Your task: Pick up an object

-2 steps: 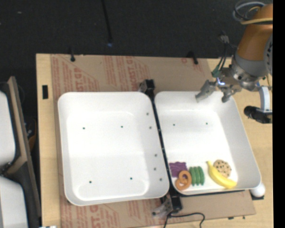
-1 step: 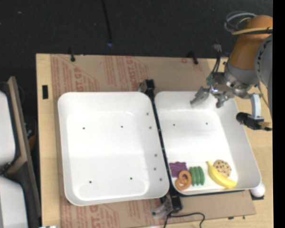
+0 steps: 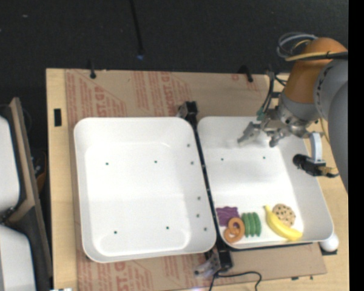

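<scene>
Five small objects lie along the near edge of the right bin [image 3: 303, 180]: a purple piece [image 3: 227, 214], an orange ring [image 3: 235, 230], a green piece [image 3: 251, 224], a banana [image 3: 282, 225] and a cookie [image 3: 284, 212]. The gripper [image 3: 260, 136] hangs over that bin's far end, well apart from them, fingers spread and holding nothing. The left bin [image 3: 85, 162] sits just beside.

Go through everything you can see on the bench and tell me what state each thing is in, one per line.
gripper: open, holding nothing, over the far end of the right bin
banana: lying flat at the right bin's near edge
cookie: lying against the banana
green toy: lying flat, untouched
orange ring: lying flat beside the green toy
purple toy: lying flat by the ring
left bin: resting level on the bench
</scene>
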### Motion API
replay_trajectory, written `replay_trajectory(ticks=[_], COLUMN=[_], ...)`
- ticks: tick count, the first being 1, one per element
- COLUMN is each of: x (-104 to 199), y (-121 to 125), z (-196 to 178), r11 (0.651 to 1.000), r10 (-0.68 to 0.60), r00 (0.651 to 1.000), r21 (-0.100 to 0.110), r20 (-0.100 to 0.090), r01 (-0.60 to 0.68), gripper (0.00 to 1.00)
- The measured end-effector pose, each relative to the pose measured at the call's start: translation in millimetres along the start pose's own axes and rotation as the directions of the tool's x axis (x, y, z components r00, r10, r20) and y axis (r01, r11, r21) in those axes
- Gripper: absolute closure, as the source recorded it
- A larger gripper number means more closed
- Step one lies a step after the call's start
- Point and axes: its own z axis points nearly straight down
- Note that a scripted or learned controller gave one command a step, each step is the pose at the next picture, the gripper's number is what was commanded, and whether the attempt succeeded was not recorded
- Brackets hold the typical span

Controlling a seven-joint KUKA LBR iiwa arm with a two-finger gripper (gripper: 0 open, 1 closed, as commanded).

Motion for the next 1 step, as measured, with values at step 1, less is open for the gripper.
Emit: replay_trajectory(ticks=[1], x=[-0.6], y=[1.8], z=[-14.5], r11=[1.000], r10=[-0.001], r00=[1.000], r21=[-0.007], r20=[0.002], r01=[0.001], gripper=[1.00])
